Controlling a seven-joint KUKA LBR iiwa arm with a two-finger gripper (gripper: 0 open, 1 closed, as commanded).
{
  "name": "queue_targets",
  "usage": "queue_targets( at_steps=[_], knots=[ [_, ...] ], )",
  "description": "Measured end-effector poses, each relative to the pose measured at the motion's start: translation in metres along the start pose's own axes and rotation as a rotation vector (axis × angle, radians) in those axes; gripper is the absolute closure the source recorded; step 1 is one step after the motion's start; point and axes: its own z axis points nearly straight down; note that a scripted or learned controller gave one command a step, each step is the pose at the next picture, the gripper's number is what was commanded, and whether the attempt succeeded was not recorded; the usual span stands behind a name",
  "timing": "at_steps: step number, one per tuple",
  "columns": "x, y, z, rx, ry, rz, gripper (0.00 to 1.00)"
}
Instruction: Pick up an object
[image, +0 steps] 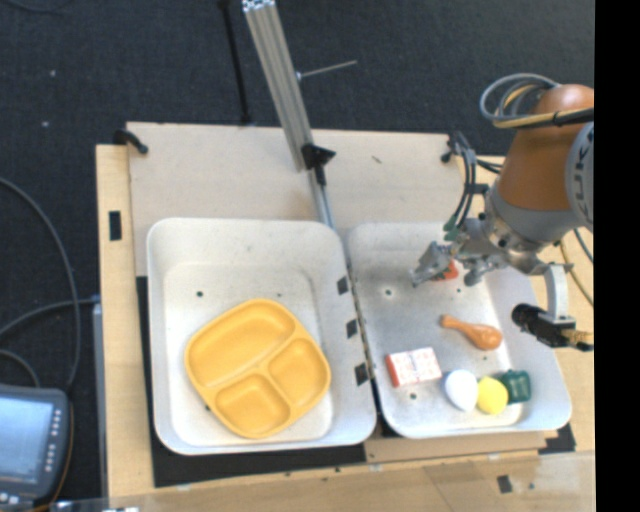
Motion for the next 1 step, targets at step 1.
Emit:
queue_targets(
  at_steps=[1],
  knots=[
    [-0.0001, 0.0, 0.0, 0.0, 0.0, 0.001, 0.0]
  ],
)
